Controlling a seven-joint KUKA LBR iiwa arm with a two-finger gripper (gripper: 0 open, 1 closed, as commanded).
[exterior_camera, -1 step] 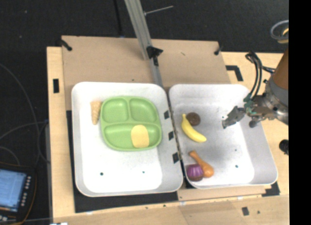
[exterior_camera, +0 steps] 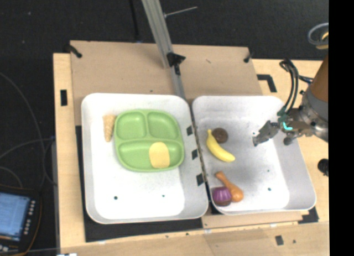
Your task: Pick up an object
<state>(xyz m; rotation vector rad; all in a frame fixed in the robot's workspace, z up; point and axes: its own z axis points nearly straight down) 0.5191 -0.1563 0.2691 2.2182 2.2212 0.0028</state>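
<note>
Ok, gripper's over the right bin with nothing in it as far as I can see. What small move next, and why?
Probably ease the gripper toward image left and down, toward the banana. It hangs over a bare patch of the right bin, apart from every item. The banana lies nearest, with the brown ball close against its upper end, so aim at its lower half.

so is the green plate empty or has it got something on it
Not empty: a yellow piece lies in the green plate's front compartment.
</note>
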